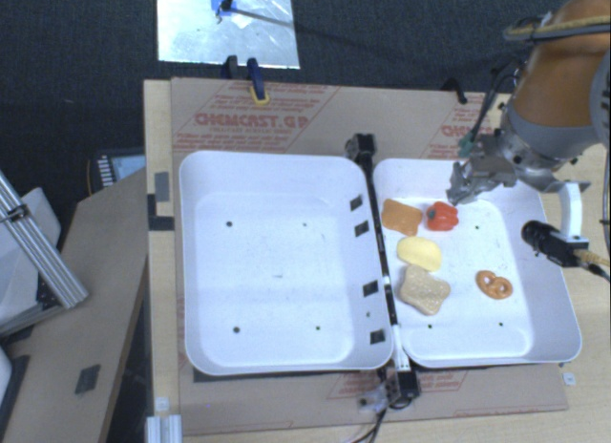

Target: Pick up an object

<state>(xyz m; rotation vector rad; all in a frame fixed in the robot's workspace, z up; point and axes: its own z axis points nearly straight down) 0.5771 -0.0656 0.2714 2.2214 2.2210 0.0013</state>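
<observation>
Gripper (465, 186), fingers unclear, hangs over the right bin (544, 326) above a round tomato (441, 216); pretzel (494, 285) lies lower right.

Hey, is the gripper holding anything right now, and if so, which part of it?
Nothing seen held. The gripper hangs just above the red toy in the right bin; no object shows between its fingers.
</observation>
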